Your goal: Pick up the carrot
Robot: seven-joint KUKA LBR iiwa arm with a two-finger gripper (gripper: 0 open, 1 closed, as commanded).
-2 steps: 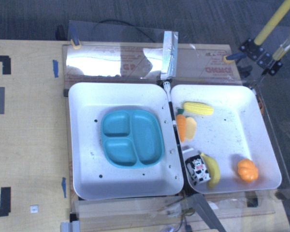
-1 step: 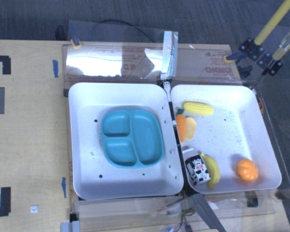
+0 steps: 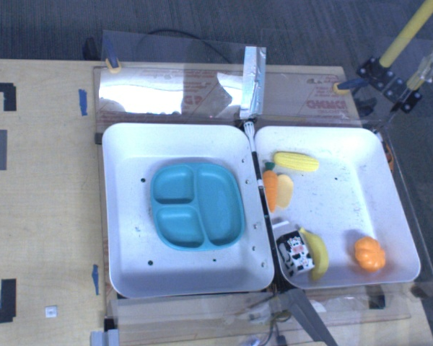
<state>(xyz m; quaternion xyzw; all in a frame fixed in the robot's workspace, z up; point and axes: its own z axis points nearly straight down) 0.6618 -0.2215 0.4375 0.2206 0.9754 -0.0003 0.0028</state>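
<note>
Light wooden table [image 3: 43,193] carries two shallow white bins side by side. The carrot [image 3: 271,190] lies in the right bin [image 3: 346,193], at its left edge, close against the wall that separates it from the left bin [image 3: 130,150]. Its long axis runs nearly along this wall, with the green top pointing to the far side of the table. A pale orange piece [image 3: 285,189] touches the carrot on its right, and a corn cob [image 3: 296,162] lies crosswise just beyond the green top. Nearer to the front lie a banana [image 3: 318,254] with a black-and-white toy [image 3: 292,254] beside it, and an orange [image 3: 369,254] well apart to the right. The left bin holds a blue divided plate [image 3: 198,205].

I cannot tell if the claw is apart or together, nor where the carrot lies from it. Since the arm reaches in from the right, I judge it must cross the whole right bin and close across the short width of the carrot; the wall and the pale piece leave little room.
</note>
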